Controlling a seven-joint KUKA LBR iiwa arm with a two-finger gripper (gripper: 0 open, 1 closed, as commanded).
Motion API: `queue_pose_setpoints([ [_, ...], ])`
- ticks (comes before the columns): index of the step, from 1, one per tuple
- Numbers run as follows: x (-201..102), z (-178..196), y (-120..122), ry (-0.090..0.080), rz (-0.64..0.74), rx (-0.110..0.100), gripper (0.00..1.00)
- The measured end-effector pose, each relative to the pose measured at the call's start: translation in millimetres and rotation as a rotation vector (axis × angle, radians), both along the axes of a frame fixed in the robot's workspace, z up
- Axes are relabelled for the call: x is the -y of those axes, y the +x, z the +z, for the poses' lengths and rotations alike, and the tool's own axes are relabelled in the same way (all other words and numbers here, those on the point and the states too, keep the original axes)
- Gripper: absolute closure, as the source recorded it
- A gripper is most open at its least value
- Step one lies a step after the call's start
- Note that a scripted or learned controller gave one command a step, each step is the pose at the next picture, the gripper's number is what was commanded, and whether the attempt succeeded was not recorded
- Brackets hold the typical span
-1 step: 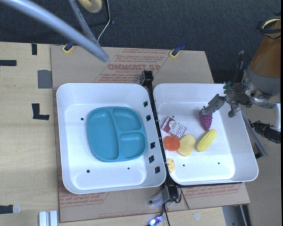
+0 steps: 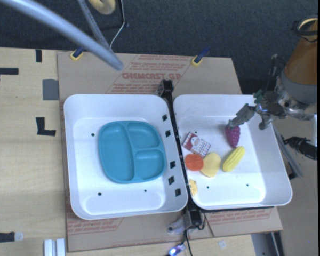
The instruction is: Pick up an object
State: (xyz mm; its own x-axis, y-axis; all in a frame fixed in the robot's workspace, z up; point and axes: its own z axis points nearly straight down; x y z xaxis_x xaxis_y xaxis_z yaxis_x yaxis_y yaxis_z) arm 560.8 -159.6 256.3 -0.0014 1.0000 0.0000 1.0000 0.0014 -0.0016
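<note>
Gripper (image 2: 244, 116) hanging over the right bin (image 2: 266, 188), right above the purple grapes (image 2: 233, 135).
Can't tell if its jaws are open or closed. The grapes sit beside the corn (image 2: 233, 158).

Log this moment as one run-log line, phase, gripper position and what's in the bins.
phase: approach | gripper: above purple grapes, right bin | nearby: toy corn | left bin: blue divided plate

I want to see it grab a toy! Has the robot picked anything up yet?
Not yet. The tool hangs just above the purple grapes in the right bin, but nothing looks lifted. The corn, lemon and orange piece lie untouched. Grabbing and lifting remain.
</note>
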Motion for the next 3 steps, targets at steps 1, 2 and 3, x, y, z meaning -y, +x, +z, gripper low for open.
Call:
queue_pose_setpoints([
  [1, 4.8, -46.9, 4.3, 0.000, -0.001, -0.004, 0.00],
  [2, 5.0, -110.6, -2.2, 0.001, -0.001, -0.007, 0.00],
  [3, 9.8, -158.1, -7.0, -0.007, 0.000, 0.016, 0.00],
])
